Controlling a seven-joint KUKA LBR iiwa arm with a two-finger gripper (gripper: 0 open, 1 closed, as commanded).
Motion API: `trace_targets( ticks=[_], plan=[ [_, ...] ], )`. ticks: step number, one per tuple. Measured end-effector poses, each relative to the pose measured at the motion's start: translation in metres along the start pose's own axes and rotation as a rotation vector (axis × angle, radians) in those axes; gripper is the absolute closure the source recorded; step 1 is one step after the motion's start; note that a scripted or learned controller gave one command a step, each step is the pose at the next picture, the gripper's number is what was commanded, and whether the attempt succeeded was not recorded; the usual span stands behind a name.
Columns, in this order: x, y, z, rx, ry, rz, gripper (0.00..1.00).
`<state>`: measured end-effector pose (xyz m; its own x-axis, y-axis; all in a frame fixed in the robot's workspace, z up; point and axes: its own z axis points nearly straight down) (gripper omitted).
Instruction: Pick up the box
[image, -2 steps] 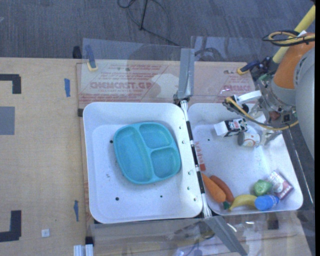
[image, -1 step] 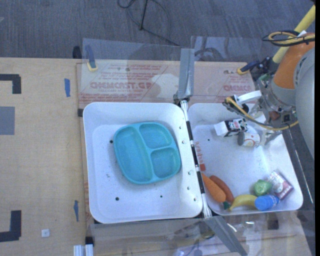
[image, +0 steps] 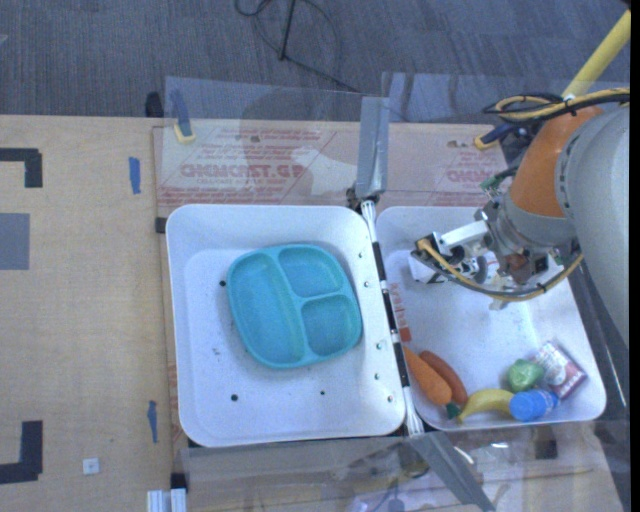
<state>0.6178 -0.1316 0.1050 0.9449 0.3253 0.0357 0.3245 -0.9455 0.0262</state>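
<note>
The box (image: 560, 367) is a small pink-and-white pack lying tilted in the near right corner of the right bin (image: 470, 335). It touches a green round item (image: 523, 375). My gripper (image: 512, 268) hangs over the far part of the same bin, well above and left of the box, under the grey wrist with the orange band. Cables and the wrist hide its tips.
Along the right bin's near edge lie two orange carrots (image: 434, 375), a yellow banana (image: 483, 402) and a blue round item (image: 530, 405). The left bin (image: 200, 400) holds a teal divided plate (image: 294, 304).
</note>
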Motion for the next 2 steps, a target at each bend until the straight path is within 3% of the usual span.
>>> trace_targets(
  ticks=[1,2],
  plan=[
    [-0.111,-0.057,-0.004,0.0,0.011,-0.07,0.0],
    [-0.08,0.014,-0.032,0.025,-0.038,0.104,0.0]
  ],
)
